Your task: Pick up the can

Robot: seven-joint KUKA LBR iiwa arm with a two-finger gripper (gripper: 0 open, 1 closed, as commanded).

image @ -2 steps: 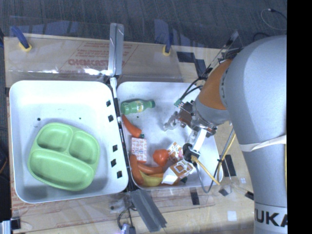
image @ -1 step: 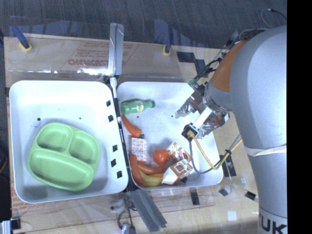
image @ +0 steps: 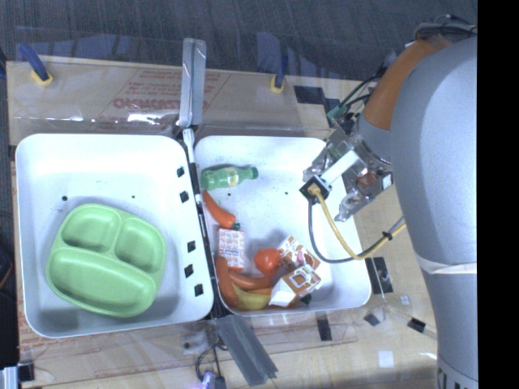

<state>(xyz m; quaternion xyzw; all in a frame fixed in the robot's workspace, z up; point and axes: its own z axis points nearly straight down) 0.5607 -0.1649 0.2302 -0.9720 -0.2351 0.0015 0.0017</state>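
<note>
Reaching in from the right, the grey arm (image: 438,160) with its orange band is seen over the right bin (image: 276,148), and the hand (image: 327,181) is placed above that bin's far right side, near the rim. Nothing is seen held in the hand; whether it is released or clenched cannot be told from this angle. A yellow cable (image: 332,237) is looped down from the hand and back towards the arm. The can (image: 231,247), white with a red label, is found lying on its side in the near left part of the right bin, well apart from the hand. It is flanked by an orange carrot (image: 220,210) just behind it and a red tomato (image: 268,260) just to its right. A banana (image: 253,297) is laid in front of the tomato, and a small carton (image: 297,277) is tipped beside it. A green bottle (image: 229,176) is laid on its side at the far left of the same bin. A green divided plate (image: 105,259) is held in the left bin (image: 49,160). Both bins are set side by side on the table (image: 389,355).
</note>
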